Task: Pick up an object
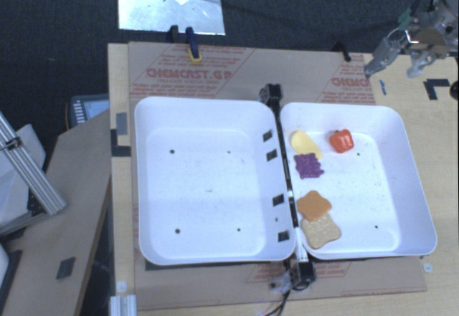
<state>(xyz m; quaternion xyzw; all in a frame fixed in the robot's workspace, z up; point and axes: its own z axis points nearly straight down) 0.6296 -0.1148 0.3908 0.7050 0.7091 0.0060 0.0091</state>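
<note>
Overhead, gripper (398,56) perhaps spread, nothing between fingers, above bench (215,67), dark floor (57,21).

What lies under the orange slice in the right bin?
The orange slice overlaps the top edge of the tan bread slice, which lies on the right bin floor. How far the bread extends beneath it is covered.

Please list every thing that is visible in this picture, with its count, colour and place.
Shallow white plastic bins: two, side by side on the bench.
Yellow toy piece: one, right bin, upper left part.
Red toy pepper: one, right of the yellow piece.
Purple toy grape bunch: one, just below the yellow piece.
Orange-brown toy piece: one, lower left of right bin.
Tan toy bread slice: one, just below it.
Gripper: one, grey, above the right bin's far edge, holding nothing.
</note>
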